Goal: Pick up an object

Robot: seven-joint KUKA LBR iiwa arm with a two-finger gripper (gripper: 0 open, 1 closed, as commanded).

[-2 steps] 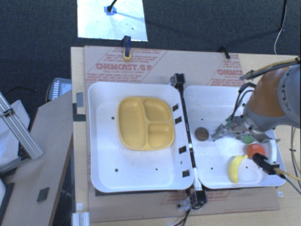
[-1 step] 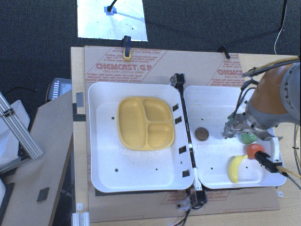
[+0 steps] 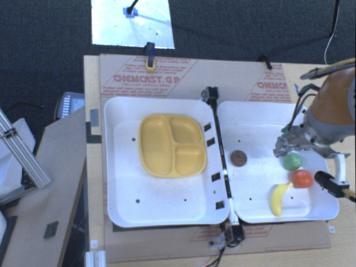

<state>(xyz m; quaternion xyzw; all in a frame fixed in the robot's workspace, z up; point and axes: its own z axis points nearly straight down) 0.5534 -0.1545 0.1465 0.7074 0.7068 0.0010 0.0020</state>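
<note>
On the counter (image 3: 183, 74) the left bin (image 3: 119, 202) carries a yellow divided plate (image 3: 171, 146), lying flat near the bin's middle with its three compartments bare. A row of black clips runs down the seam between the two bins. In the right bin (image 3: 253, 118) a small brown disc (image 3: 238, 158) lies alone close to the left wall, well apart from the rest. Further right, toward the near corner, a yellow banana (image 3: 278, 198) lies tilted, its upper end just beside an orange-red ball (image 3: 302, 178), and just above that ball sits a green ball (image 3: 292, 161). The gripper (image 3: 286, 145) hangs at the green ball's upper edge, seemingly touching or almost touching it, with the grey and orange arm (image 3: 334, 107) reaching in behind it from the right. Whether the jaws are spread or closed I cannot tell; the metal parts blur together at this slant, and nothing is visibly between them. By my reading the pick is not yet made: all four candidates rest on the bin floor, and the green ball looks the likely target. What is left is to close on it and lift it clear without nudging the orange-red ball beside it.
</note>
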